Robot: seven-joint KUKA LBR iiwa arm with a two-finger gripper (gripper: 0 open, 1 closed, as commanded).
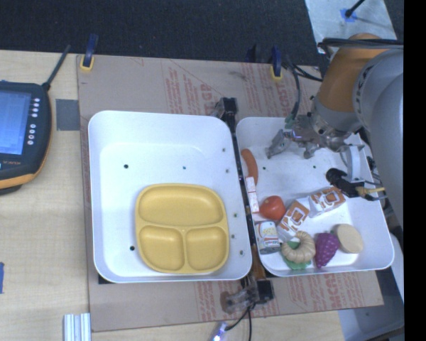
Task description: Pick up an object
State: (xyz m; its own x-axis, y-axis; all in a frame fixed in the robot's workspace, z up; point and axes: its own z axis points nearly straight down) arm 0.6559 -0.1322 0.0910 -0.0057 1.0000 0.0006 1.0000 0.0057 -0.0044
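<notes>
Dark carpet (170,13) behind a pale wooden bench (28,247).

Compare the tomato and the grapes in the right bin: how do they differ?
The tomato is red, smooth and round; the grapes are purple, bumpy and longer in shape. The tomato lies near the middle of the bin, close to the divider; the grapes lie by the bin's near edge, between a ring-shaped piece and a beige round piece. Both are small toy foods lying in the right bin.
</notes>
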